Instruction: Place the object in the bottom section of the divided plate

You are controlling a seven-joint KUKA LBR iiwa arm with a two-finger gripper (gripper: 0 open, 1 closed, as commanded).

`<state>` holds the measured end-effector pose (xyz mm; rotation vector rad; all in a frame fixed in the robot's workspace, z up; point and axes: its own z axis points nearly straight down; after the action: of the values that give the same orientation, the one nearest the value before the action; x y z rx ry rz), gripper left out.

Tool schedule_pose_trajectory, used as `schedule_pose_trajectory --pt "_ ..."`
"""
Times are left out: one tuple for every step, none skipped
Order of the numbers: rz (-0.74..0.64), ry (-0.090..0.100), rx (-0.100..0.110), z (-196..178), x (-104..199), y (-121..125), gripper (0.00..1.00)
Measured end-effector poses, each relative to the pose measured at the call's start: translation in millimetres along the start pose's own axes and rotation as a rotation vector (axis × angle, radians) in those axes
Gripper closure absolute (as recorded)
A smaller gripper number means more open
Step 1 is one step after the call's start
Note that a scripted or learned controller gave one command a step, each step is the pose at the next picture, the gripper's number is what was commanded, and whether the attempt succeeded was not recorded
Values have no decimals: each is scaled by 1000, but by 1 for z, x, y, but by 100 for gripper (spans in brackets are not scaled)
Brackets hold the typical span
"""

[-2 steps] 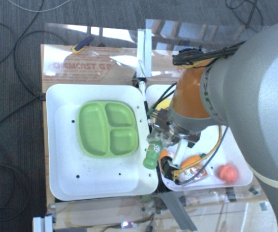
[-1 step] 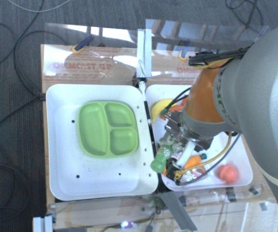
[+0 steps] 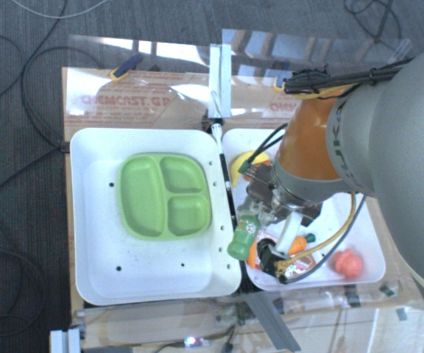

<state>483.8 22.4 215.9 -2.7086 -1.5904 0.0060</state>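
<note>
A green divided plate (image 3: 166, 195) lies in the left white bin (image 3: 94, 271); it has one long section on its left and two smaller ones on its right. My gripper (image 3: 262, 213) hangs low over the left side of the right bin (image 3: 370, 271), under the orange wrist band. A small green bottle (image 3: 242, 239) sits just below the gripper, tilted, at the wall between the two bins. Whether the gripper is gripping the bottle is hidden by the wrist.
In the right bin a yellow object (image 3: 243, 165) lies at the far left, a pink-red lump (image 3: 348, 263) at the near right, and small orange pieces (image 3: 294, 243) near the middle front. The arm covers much of that bin.
</note>
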Motion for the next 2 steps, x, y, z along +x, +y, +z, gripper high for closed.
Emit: schedule_pose_trajectory --pt "-71 -3 0 -14 88 11 100" --pt "1 -4 0 -20 142 6 100"
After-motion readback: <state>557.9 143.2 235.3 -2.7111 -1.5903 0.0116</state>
